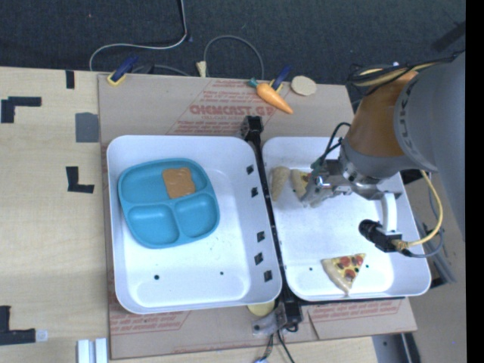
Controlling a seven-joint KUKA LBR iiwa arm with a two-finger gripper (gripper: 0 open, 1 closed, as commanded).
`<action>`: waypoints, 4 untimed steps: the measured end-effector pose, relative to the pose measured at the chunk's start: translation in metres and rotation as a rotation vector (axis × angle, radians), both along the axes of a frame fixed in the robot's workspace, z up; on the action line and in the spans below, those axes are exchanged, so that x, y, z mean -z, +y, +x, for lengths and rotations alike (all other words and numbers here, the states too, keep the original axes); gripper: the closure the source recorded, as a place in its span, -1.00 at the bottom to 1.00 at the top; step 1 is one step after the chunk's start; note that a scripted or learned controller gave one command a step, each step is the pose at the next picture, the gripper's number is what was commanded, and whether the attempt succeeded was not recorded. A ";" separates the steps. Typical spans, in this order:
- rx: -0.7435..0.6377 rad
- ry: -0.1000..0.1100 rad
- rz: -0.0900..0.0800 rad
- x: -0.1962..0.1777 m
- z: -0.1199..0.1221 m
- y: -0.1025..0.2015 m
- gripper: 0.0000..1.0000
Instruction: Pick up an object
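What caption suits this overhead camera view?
Gripper lowered beside a beige food piece in the right bin, pizza slice nearby.

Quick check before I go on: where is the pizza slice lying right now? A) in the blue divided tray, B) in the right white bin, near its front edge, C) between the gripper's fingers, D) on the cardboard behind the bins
B: the triangular toy pizza slice lies on the floor of the right shallow white bin, near its front edge, apart from the two-finger gripper.
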State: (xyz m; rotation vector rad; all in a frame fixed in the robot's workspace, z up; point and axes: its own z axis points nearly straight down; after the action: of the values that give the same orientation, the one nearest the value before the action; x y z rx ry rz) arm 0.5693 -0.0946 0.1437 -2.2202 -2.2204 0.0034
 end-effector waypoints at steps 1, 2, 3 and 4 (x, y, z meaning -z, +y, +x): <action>0.003 0.002 -0.001 0.026 -0.010 -0.048 1.00; -0.007 -0.009 0.001 -0.045 0.007 0.006 1.00; 0.001 -0.006 -0.002 0.062 0.011 -0.006 1.00; -0.003 -0.008 0.001 0.057 0.012 -0.004 -1.00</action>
State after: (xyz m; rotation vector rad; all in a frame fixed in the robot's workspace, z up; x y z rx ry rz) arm 0.5812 -0.0984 0.0869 -2.2206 -2.2264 -0.0068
